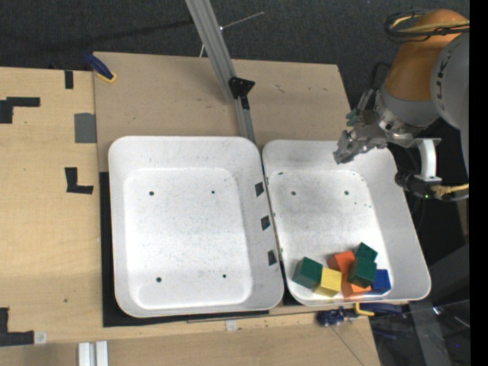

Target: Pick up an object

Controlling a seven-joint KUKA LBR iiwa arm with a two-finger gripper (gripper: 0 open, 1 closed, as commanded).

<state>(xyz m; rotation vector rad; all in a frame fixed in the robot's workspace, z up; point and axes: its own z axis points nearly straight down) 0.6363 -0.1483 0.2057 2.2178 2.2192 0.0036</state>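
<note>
So nearest the camera is that pile of blocks jammed into the near corner of the right bin (396, 204): a green block (308, 271), a yellow block (331, 280), an orange block (342, 261), a dark green block (365, 262) and a blue block (380, 280), all touching or overlapping each other. Any of them would do as the pick, tbh.

Problem is how tightly they're packed against the bin's wall. I reckon a straight drop into that cluster lands on two blocks at once, or clips the rim and just shoves them around. The dark green one looks stacked on its neighbours, so it could tip off.

The left bin (122, 204) sits right beside the right bin, across the middle seam.

Farthest off, the end effector (345, 151) hangs over the right bin's far edge, well apart from the pile. Can't tell if it's released or clenched from this angle. Nothing visibly in it.
</note>
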